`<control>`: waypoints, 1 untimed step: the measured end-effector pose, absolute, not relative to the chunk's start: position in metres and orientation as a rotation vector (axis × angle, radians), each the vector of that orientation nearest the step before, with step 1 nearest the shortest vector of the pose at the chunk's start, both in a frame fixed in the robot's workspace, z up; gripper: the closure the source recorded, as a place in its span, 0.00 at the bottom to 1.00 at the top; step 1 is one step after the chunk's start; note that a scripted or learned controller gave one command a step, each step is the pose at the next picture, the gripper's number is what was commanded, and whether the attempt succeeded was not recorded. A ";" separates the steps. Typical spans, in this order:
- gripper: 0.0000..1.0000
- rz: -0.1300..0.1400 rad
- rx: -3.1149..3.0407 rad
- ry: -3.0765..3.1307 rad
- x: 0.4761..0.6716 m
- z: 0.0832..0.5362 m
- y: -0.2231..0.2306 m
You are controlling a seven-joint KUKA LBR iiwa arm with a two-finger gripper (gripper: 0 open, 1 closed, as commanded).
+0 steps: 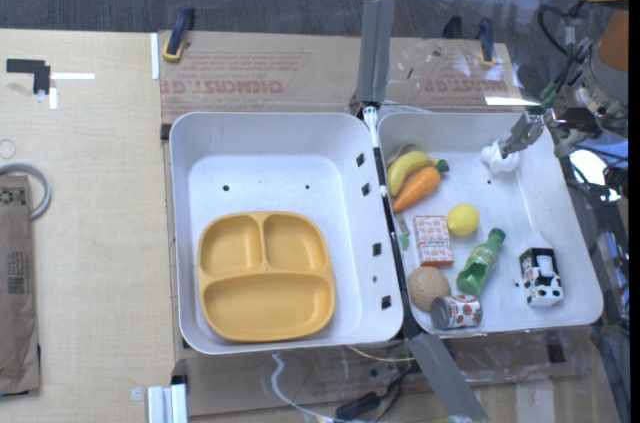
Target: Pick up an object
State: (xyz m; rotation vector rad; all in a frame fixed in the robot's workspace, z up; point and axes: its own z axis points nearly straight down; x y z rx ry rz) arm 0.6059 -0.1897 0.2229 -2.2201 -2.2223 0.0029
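Gripper [520, 137] up near right bin's [577, 241] far right corner, over a small white thing [500, 158]; open or shut, cannot tell. Banana [404, 167], carrot [416, 188], lemon [462, 219], red box [433, 239], green bottle [480, 262], can [457, 312] crowded by the left wall. Cow toy [540, 276] alone near right wall. Bare floor in between. Yellow plate [266, 274] in left bin [250, 136].

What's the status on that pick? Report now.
Gripper over far right part of right bin, by a small white object; no grasp visible. Carrot, lemon, green bottle lying untouched. Nothing blocking.
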 end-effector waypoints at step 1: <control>0.00 0.003 -2.058 -2.374 0.586 0.204 -0.215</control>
